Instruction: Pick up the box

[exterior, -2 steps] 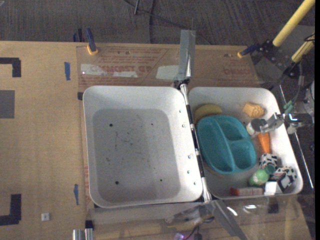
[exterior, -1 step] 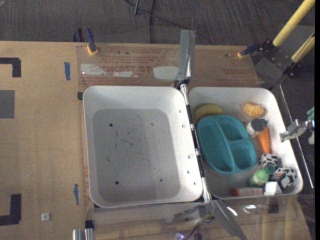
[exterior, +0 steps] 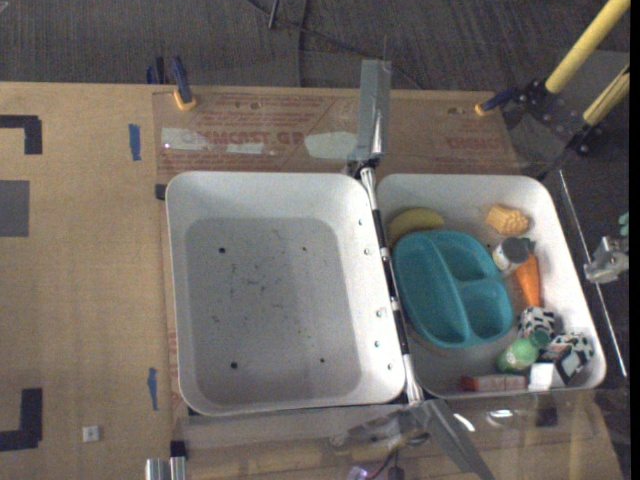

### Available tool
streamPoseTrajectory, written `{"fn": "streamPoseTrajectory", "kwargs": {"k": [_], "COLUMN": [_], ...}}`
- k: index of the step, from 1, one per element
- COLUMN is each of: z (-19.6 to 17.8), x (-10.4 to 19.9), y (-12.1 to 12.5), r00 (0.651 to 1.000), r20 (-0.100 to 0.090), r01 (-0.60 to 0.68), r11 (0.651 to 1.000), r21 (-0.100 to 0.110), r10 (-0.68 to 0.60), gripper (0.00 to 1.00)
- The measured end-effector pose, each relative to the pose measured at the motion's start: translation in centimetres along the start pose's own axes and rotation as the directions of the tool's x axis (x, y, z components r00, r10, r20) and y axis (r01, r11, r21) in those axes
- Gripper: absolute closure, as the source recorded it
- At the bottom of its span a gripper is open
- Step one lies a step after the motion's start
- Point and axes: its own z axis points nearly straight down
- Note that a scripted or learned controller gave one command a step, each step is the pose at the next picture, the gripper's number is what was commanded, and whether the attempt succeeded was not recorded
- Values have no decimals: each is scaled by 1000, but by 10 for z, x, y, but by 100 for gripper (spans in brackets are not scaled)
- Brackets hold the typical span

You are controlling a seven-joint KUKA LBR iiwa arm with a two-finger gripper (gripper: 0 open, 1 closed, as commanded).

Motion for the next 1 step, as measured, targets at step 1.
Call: {"fn": "streamPoseTrajectory", "kwargs": {"k": [1], "z": [155], "x": [87], "y": [-11], "r00": [1000], "r20": [-3], "r01": [-24], "r11": [1000], "r21": [5], "r10": [24], "gripper": [100]}}
